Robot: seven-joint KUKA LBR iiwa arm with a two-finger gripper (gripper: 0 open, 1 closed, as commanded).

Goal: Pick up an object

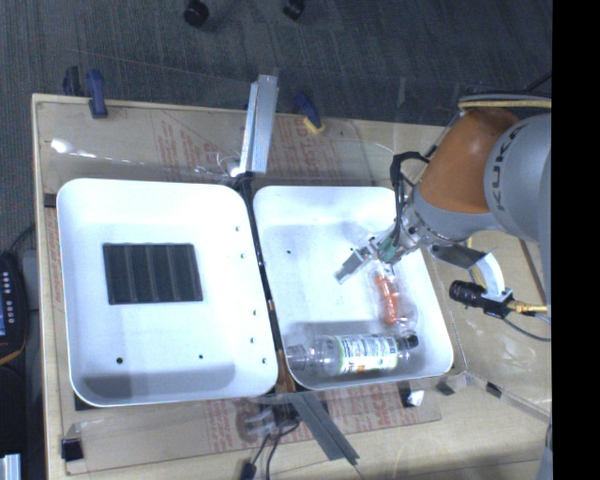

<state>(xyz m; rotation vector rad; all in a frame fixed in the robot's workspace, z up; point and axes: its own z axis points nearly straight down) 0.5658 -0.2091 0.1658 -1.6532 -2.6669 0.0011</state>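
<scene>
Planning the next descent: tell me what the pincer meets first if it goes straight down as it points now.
Probably the orange object lying just below the pincer in the right bin. Depth is unclear from this slanted view, so it could instead touch bare bin floor beside it.

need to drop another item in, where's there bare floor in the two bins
Left bin: bare all around the dark ridged block. Right bin: bare along the divider side. Crowded by the gripper, orange object and bottle along the near wall.

A wooden bench (487, 412) stands on dark carpet (141, 37), with two chair wheels (196, 13) beyond the bench.
</scene>
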